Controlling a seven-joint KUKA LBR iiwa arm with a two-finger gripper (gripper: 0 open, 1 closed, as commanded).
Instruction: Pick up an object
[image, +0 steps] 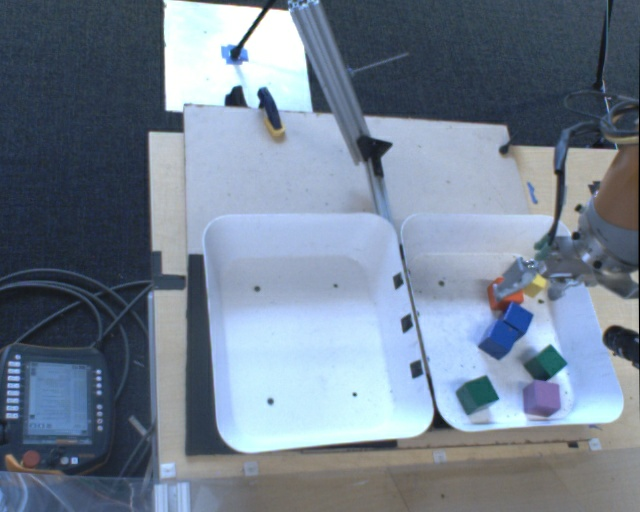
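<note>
- We see the grey two-finger gripper (522, 277) low over the right-hand shallow white bin (440, 240), at a small orange block (497, 293) and a yellow one (538, 285).
- We cannot tell how wide its jaws stand (too blurred).
- Just below lie two blue cubes (505, 330), touching; nearer the front, two green cubes (478, 394) and a purple cube (541, 398).

Bright, even overhead light. The white bins (300, 330) are nearly blown out, their inner surfaces showing little texture. A glossy panel (205, 55) beyond the bench's far edge glares white. Blocks (505, 330) in the right bin cast short, soft shadows. The dark floor (80, 130) holds fine grain. Focus is slightly soft throughout; the arm (615, 215) at the right edge blurs.
</note>
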